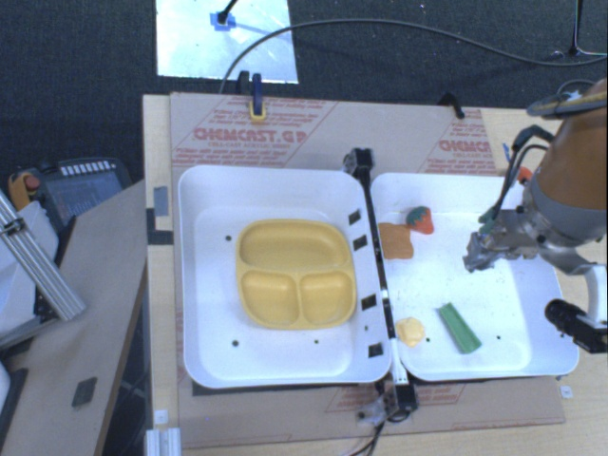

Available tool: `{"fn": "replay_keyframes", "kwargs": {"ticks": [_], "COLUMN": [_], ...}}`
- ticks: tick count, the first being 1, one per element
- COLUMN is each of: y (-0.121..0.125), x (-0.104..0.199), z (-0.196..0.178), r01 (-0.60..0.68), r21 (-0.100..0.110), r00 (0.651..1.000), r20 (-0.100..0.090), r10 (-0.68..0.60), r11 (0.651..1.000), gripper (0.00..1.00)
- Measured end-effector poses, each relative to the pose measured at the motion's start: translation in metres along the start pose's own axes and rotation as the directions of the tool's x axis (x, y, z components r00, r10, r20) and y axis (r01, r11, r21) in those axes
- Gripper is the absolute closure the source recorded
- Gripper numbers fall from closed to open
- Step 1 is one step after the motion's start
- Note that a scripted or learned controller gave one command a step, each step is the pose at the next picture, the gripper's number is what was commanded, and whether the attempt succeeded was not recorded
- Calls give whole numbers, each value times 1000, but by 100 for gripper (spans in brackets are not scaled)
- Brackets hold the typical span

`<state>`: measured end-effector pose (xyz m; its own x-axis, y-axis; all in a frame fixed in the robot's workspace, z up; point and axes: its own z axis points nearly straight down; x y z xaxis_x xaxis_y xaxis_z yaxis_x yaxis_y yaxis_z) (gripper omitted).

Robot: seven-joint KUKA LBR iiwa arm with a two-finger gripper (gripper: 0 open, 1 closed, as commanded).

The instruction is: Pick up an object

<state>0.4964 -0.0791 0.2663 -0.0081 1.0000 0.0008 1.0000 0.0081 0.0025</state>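
Grey metal, the gripper (pixel 478 257) hangs over the right white bin (pixel 541 350); whether it is spread or closed I cannot tell. Nearest below it lies a green flat plastic bar (pixel 459 328), on open floor well apart from the walls. It looks light, stiff and a little slick, so a pinch across its narrow width should serve. Further off lie a small yellow lump (pixel 409 331) by the divider, an orange flat slab (pixel 396 241) and a red-and-green strawberry-like piece (pixel 420 219). The left white bin (pixel 204 283) carries a yellow three-part plastic tray (pixel 293 272).
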Motion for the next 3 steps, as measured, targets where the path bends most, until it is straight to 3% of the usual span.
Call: {"fn": "replay_keyframes", "kwargs": {"ticks": [3], "y": [5], "x": [138], "z": [17], "r01": [0], "r21": [2], "r00": [1000], "r20": [0], "r10": [0], "r11": [1000], "gripper": [100]}}
